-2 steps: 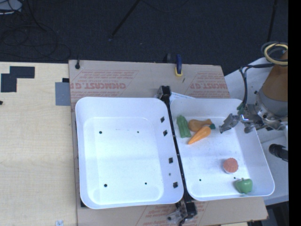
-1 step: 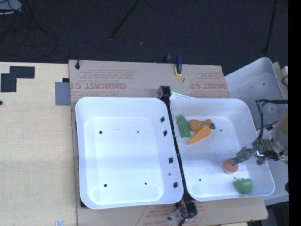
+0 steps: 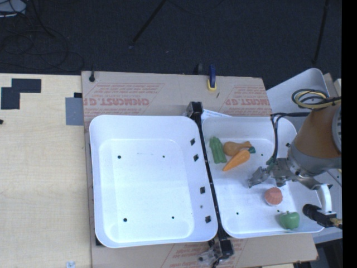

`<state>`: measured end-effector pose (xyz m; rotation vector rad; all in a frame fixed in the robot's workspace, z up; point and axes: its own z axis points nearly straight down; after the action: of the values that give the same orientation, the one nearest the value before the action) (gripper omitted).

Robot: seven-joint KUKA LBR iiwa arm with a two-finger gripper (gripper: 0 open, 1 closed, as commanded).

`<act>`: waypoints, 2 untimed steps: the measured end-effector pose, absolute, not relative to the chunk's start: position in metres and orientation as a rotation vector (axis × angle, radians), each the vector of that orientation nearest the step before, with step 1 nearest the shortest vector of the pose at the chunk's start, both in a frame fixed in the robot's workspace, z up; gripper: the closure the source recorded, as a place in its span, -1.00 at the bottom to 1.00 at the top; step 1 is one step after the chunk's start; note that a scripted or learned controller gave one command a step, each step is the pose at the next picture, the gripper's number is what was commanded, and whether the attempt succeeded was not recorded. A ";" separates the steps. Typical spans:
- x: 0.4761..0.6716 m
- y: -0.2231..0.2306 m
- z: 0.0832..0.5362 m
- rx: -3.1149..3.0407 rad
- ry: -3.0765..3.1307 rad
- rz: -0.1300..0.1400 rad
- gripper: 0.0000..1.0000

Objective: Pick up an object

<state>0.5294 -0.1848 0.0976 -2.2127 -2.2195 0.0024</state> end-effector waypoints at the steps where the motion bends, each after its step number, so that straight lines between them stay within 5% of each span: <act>1: 0.590 -0.215 0.179 -2.227 -2.229 -0.005 -1.00; 2: 0.472 -0.184 0.161 -2.217 -2.212 0.007 -1.00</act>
<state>0.4719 -0.1844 0.1611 -2.2165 -2.2119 0.0067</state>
